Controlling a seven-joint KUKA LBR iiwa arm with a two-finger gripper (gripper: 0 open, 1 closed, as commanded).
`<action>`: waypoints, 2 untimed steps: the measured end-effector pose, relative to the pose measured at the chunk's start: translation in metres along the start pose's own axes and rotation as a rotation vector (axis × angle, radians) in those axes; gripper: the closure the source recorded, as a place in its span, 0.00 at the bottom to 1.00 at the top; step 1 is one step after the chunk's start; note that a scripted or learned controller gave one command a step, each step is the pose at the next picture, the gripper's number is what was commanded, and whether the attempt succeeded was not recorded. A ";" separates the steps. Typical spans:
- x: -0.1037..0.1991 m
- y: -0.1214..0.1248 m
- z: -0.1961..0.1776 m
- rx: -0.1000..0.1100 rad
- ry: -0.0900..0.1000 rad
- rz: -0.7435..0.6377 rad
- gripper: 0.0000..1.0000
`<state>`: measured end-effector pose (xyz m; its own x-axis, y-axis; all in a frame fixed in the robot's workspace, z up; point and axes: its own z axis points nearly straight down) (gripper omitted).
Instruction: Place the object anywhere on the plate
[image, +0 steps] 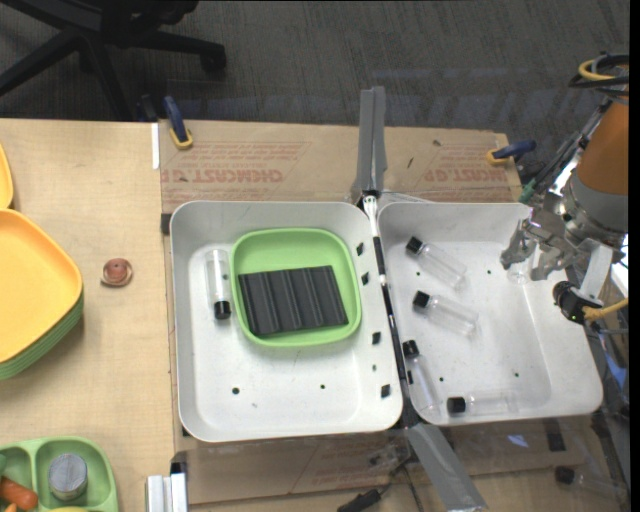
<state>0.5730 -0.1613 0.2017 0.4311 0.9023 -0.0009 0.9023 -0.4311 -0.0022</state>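
Likely slick, light clear vials (436, 260) roll; pinch mid-barrel; gripper (524, 255) at right bin's (540, 395) far-right edge, finger gap unclear.

Even, diffuse overhead light, well exposed, shadows short and soft. White bins (300, 415) run near clipping with mild sheen on the floors; clear vials (445, 312) almost wash out. Focus is soft overall, fine detail smeared.

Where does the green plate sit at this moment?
In the camera view the green plate sits in the left bin, towards its upper middle, with a dark ribbed block lying on it and a clear vial just beside its left edge.
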 end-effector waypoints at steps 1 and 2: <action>0.000 0.000 0.000 0.000 0.000 0.000 0.00; -0.039 -0.012 0.000 0.002 -0.001 0.140 0.00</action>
<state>0.5456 -0.1917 0.2016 0.5526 0.8334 -0.0025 0.8334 -0.5526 -0.0044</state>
